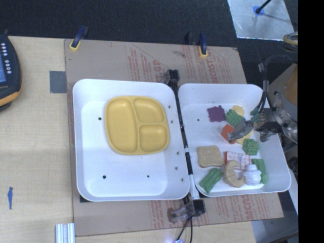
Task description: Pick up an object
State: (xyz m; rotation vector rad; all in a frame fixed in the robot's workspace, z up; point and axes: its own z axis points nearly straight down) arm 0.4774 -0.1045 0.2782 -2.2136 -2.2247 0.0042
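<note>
The right bin [197, 97] holds several toy foods: a purple piece [216, 113], a green leafy piece [234, 117], an orange-red piece [228, 132], a green broccoli-like piece [250, 146], a bread slice [210, 156] and a green pod [211, 178]. My gripper [242, 130] reaches in from the right, low over the bin. Its tip lies right beside the orange-red piece, between the leafy piece and the broccoli-like piece. Whether it touches the orange-red piece is unclear.
The left bin [91, 186] holds a yellow divided plate [136, 124]. A round tan piece [233, 175], a red-and-white packet [238, 159], a white bottle [253, 175] and a green stick [259, 167] crowd the right bin's near corner. A black divider [181, 135] separates the bins.
</note>
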